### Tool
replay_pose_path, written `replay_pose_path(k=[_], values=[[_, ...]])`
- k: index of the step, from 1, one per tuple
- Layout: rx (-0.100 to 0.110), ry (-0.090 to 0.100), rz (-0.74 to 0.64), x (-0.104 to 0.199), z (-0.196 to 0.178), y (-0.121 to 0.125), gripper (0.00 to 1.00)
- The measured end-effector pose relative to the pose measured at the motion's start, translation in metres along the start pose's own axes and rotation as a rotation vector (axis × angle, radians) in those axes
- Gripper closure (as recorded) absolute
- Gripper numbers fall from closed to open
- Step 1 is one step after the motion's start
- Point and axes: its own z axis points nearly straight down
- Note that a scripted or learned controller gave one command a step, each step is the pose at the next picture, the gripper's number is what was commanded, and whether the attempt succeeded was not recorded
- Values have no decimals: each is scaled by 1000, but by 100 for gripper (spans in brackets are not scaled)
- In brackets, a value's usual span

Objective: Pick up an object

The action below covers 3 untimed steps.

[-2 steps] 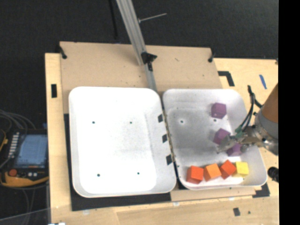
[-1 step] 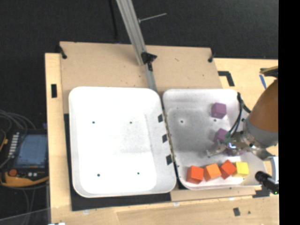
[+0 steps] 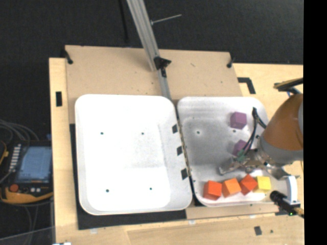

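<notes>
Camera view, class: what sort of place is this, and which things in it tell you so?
Probably a robotics lab bench set up for grasping trials. A robot arm reaches over two shallow white bins, the right bin holds small coloured blocks, and a handheld control pendant with cables lies beside the bench.

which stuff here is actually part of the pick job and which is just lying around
Part of the job:
- gripper
- right bin
- purple blocks
- orange blocks
- red block
- yellow block

Just lying about:
- left bin
- handheld control unit
- metal pole
</notes>
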Motion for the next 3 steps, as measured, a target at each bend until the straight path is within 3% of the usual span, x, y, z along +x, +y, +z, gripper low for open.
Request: replay_pose_path(k=[1,3], values=[[-5,-2,6,-1,-12,1,100],[-5,-4,-4,-1,-138,13,100]])
